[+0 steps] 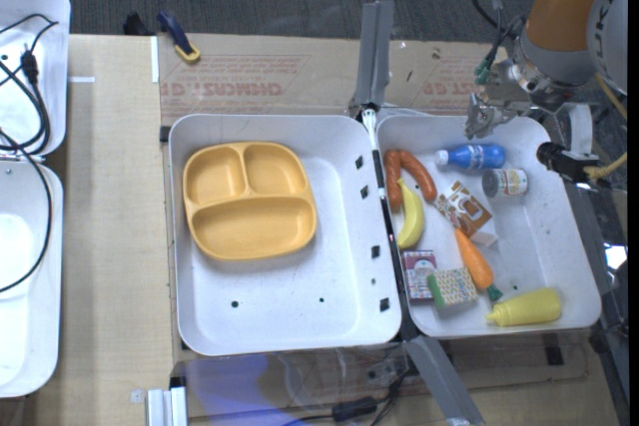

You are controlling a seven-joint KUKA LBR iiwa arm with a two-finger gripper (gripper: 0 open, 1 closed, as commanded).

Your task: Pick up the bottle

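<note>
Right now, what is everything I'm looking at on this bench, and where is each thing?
Bins: 2, white, side by side.
Divided plate: 1, yellow, left bin.
Bottle: 1, blue, white cap, right bin, far end.
Can: 1, silvery, beside bottle.
Sausages: 2, red-orange, right bin.
Banana: 1, yellow.
Carrot: 1, orange.
Squeeze bottle: 1, yellow, near corner.
Small cartons: 3, mixed colours.
Gripper: 1, grey, above bottle.

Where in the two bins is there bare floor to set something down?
Left bin: open floor below and right of the yellow divided plate. Right bin: a bare strip between the carrot and the right wall. Its left half is crowded, from the blue bottle down to the banana.
</note>
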